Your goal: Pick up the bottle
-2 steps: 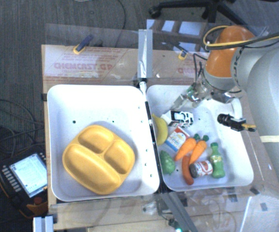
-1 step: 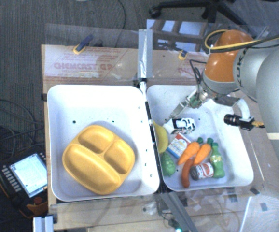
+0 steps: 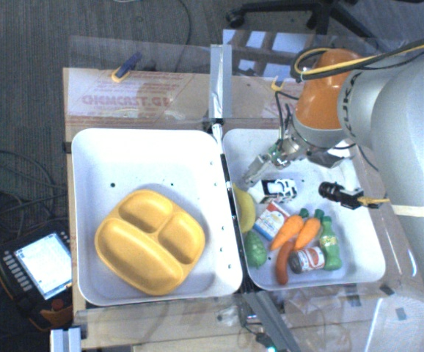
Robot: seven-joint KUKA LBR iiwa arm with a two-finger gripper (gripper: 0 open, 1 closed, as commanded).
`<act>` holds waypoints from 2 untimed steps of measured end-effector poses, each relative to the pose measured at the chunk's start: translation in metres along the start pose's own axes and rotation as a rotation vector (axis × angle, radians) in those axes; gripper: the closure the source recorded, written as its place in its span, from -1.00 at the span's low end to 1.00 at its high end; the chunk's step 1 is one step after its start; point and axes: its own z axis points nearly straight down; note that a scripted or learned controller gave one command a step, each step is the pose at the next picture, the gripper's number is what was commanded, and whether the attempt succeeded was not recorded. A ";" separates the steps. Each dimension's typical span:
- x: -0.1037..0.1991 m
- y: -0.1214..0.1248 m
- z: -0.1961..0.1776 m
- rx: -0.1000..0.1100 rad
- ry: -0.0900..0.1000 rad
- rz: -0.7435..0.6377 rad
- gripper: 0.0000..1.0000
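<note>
The bottle [image 3: 331,245] is green with a pale cap and lies near the right bin's [image 3: 373,266] right side, next to a can [image 3: 308,259] and two carrots [image 3: 298,230]. My gripper [image 3: 259,169] hangs low over the upper left part of that bin, well to the left of and behind the bottle. It points down and to the left, toward the bin's dividing wall. Nothing can be seen in its grasp.
A small black and white object [image 3: 279,189] lies just below the gripper. A yellow fruit [image 3: 246,209], a green vegetable [image 3: 256,248], a carton [image 3: 271,222] and a red-orange vegetable [image 3: 282,264] crowd the right bin. A yellow sectioned plate [image 3: 150,240] lies in the left bin [image 3: 102,152].
</note>
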 end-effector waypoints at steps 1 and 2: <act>-0.006 0.024 0.001 0.004 0.001 0.247 -1.00; -0.001 -0.033 -0.001 0.000 -0.001 0.025 -1.00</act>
